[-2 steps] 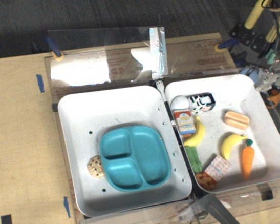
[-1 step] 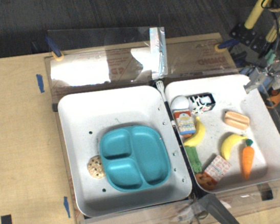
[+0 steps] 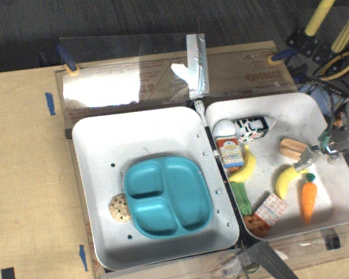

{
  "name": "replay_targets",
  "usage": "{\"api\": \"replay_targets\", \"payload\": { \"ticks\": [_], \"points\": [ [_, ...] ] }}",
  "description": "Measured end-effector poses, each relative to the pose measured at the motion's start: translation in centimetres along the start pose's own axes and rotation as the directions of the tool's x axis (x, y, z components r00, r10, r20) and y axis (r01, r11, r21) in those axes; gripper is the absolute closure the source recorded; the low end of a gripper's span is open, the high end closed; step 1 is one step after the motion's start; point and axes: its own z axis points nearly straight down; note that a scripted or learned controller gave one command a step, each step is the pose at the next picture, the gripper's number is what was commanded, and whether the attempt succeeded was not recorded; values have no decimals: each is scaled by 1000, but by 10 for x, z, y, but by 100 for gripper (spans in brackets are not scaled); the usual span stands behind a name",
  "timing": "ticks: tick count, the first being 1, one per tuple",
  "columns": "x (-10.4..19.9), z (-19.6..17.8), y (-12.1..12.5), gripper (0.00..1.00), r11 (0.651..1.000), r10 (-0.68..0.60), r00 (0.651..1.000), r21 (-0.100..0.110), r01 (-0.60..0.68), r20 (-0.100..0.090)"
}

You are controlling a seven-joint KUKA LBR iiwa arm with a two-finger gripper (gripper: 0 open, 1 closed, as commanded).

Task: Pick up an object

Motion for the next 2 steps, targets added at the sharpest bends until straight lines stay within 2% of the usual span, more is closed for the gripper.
{"api": "replay_targets", "payload": {
  "ticks": [1,2],
  "points": [
    [16,-147,-32,0,907,-421,907,-13,421,14],
    [74,4,-37,0,906,-424,906,-1,424,-1]
  ]
}}
